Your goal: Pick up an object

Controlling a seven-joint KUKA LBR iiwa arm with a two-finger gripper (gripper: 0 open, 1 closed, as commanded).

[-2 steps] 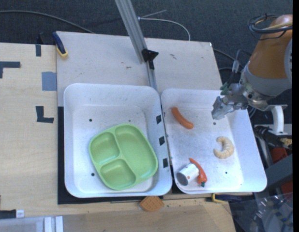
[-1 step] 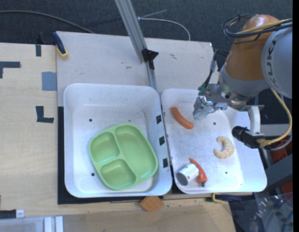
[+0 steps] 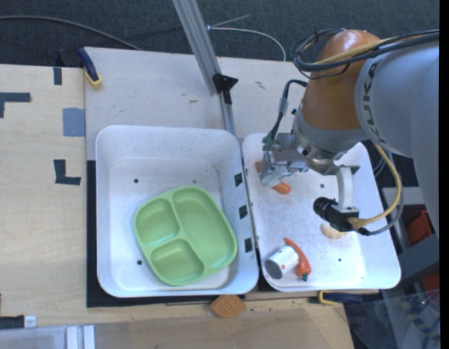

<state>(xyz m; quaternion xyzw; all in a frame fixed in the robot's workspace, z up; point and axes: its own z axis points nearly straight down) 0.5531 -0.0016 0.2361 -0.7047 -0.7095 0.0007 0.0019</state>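
Observation:
My gripper (image 3: 272, 177) hangs over the upper left part of the right bin (image 3: 377, 267), pointing down beside that bin's left wall. A small orange piece (image 3: 282, 188) lies on the bin floor right under the fingertips, and another orange bit (image 3: 259, 166) shows just left of them. Near the bin's front lie a white cup-like object (image 3: 280, 262) on its side and an orange carrot-shaped toy (image 3: 299, 257) touching it. A pale tan object (image 3: 330, 230) rests at mid-right, partly hidden by the arm's black fitting.
The left bin (image 3: 115, 151) holds a green three-compartment plate (image 3: 184, 234) toward its front. A slanted metal pole (image 3: 199, 35) rises behind the bins. A round tan cookie-like piece (image 3: 226, 307) sits on the bench in front of the bins. Cables loop around the arm.

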